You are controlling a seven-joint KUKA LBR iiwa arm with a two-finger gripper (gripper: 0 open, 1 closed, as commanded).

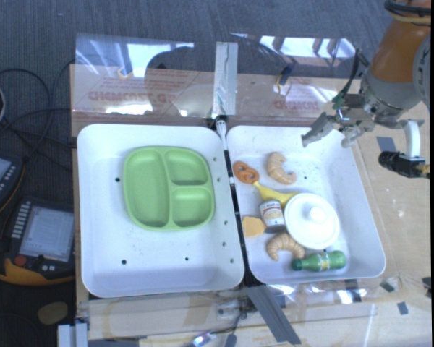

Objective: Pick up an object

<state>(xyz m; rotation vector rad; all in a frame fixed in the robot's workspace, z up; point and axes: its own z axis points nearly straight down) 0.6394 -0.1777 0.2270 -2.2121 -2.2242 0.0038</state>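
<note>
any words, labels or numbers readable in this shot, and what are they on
Faint red lettering on the clear plastic panel behind the left bin: too blurred to read.
Label on the small jar with a dark lid: too small to read.
Label on the green bottle lying on its side: too small to read.

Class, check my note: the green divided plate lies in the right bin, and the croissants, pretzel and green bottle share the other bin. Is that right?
Not quite. The camera view shows the green divided plate in the left bin, not the right. The croissants, pretzel and green bottle do share the other bin, the right bin.
</note>
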